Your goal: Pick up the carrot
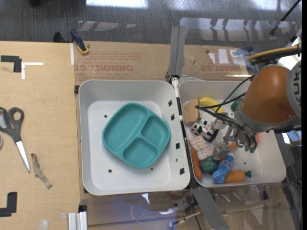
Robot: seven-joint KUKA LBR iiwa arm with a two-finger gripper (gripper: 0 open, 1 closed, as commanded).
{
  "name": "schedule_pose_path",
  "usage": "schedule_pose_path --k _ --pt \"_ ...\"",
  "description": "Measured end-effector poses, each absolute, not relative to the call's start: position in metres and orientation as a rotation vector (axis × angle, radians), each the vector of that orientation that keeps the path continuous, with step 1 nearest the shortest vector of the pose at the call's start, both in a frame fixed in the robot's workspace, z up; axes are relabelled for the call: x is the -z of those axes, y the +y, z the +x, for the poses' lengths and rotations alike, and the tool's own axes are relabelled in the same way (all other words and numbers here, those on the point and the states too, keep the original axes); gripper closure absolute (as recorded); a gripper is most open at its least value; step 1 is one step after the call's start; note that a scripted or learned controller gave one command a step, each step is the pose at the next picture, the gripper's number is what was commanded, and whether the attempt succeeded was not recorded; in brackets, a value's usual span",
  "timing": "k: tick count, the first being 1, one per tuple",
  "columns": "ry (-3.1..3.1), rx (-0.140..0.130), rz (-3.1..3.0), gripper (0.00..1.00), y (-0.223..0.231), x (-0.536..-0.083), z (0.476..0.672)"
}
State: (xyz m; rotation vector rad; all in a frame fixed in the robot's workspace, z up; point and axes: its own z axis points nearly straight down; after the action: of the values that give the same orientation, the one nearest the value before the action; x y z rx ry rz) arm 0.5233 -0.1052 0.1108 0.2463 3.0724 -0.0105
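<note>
Nearest the camera is my own arm, with the big orange band of my wrist above the right bin. It comes in from the right side and bends down over the middle of this bin. My gripper hangs low under the band, among the cables, over the pile of toys. Its tips are mixed with the things below them, so I cannot tell how wide it stands or if it has anything.

By size, the wide brown bench comes next, then the left bin, touching the right bin along the middle wall. Inside the left bin lies a teal plate with three compartments, turned at an angle.

On the bench, far left, I see scissors with grey handles.

In the right bin, the carrot lies flat near the front wall, orange with a small green end pointing right. It is just beside a blue toy on its left, and a green toy lies left of that. A yellow piece rests near the back of this bin
</note>
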Motion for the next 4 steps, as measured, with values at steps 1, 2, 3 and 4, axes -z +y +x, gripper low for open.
schedule_pose_path --k 1,2,3,4 --pt "3.105 0.009 -0.085 0.00 -0.167 -0.108 0.550" --pt "3.089 0.018 -0.197 0.00 -0.111 -0.108 0.525" --pt "3.107 0.011 -0.167 0.00 -0.109 -0.107 0.557" --pt "3.112 0.010 0.080 0.00 -0.102 -0.107 0.556"
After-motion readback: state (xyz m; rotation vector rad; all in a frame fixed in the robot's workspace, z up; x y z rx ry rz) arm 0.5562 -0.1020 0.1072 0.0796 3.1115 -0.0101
